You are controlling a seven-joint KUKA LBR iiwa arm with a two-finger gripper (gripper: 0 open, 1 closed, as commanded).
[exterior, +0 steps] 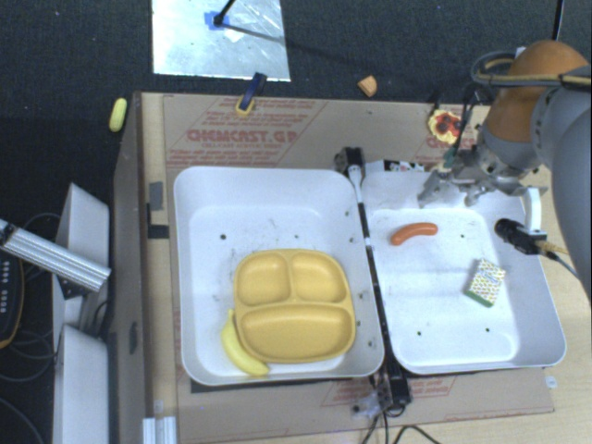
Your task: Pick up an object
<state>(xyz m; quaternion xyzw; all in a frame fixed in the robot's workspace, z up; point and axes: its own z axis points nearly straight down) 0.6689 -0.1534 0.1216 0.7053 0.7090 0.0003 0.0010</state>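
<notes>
Claw (455,191) hangs wide and empty over the right bin's (536,340) back edge. Sausage (413,233) lies just beside; straddle its narrow width, descend fully before closing.

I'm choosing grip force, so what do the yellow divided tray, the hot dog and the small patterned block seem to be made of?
The yellow divided tray looks like moulded plastic, smooth with a soft sheen. The hot dog is probably toy plastic or rubber: even orange-red colour, slightly glossy. The small patterned block could be a sponge or a printed box; its speckled surface looks matte, too small to tell.
</notes>
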